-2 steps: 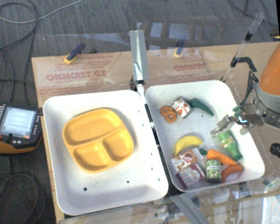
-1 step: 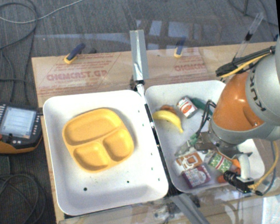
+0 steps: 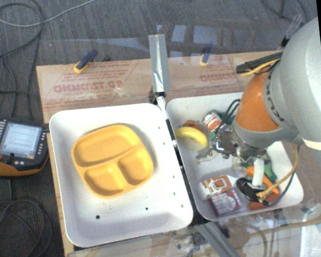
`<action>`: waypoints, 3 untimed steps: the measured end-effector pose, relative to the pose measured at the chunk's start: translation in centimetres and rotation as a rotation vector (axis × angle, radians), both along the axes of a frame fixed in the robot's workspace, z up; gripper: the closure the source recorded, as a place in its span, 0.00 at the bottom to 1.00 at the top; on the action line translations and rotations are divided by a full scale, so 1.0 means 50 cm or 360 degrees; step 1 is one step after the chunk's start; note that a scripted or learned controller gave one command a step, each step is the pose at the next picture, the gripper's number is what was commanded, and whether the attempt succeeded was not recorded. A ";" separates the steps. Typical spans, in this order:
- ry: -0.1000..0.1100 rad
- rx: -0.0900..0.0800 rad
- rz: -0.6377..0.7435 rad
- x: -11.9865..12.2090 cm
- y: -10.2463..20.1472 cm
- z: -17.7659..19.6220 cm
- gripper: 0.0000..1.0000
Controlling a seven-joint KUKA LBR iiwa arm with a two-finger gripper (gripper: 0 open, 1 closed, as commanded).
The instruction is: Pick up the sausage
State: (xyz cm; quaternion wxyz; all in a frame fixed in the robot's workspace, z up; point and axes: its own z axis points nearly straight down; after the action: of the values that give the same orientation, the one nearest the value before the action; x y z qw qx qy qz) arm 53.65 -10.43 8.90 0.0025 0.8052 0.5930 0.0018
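Observation:
The arm's orange wrist (image 3: pixel 255 111) hangs low over the right bin (image 3: pixel 295 196). Below it, my gripper (image 3: pixel 220 146) shows as grey metal parts near the bin's middle, just right of a yellow banana (image 3: pixel 192 135). A small brown-orange end (image 3: pixel 190 124) peeks out behind the banana's top; it may be the sausage, but most of it is hidden. I see nothing clearly held at the gripper.
The right bin also holds a red and white can (image 3: pixel 212 120), a small carton (image 3: pixel 216 185), a purple packet (image 3: pixel 225 202), and orange and green toy vegetables (image 3: pixel 265 191) by a black cable. A yellow divided plate (image 3: pixel 113 158) lies in the left bin (image 3: pixel 73 221).

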 end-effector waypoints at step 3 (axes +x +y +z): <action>0.0015 0.0001 0.0461 -0.089 0.021 0.280 1.00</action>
State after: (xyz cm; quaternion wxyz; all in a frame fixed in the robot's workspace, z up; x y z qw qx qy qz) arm 49.20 -9.38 22.91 -0.0007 0.7112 0.7029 -0.0016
